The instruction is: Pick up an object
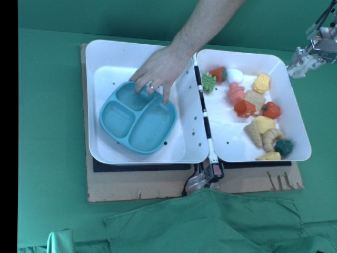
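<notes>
The right bin (292,107) holds several toy foods: a green piece (208,81), a white egg (235,76), a yellow piece (261,83), a pink piece (236,93), a red tomato (271,110), a croissant (273,137) and a broccoli piece (285,147). My gripper (299,63) hangs at the far right, outside the bin's upper right corner, above the green cloth. Nothing shows between its fingers. In the left bin (179,141) lies a blue divided plate (138,118).
A person's bare arm reaches in from the top, and the hand (159,73) rests on the blue plate's upper edge. Both bins stand on a cardboard sheet (131,186). Green cloth (210,220) is bunched up at the front.
</notes>
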`<control>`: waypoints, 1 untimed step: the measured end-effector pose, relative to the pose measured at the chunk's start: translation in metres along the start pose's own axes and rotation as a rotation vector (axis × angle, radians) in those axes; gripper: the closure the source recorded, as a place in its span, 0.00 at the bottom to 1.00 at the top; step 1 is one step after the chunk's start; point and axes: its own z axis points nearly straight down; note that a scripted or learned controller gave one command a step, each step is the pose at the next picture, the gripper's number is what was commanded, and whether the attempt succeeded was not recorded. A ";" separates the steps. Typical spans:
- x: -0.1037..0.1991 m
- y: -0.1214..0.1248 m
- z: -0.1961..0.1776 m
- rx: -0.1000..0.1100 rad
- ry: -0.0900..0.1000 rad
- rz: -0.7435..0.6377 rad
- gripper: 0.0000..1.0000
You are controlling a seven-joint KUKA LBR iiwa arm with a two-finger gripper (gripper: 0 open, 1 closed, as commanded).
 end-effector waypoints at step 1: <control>-0.023 -0.034 -0.022 0.001 -0.001 0.006 1.00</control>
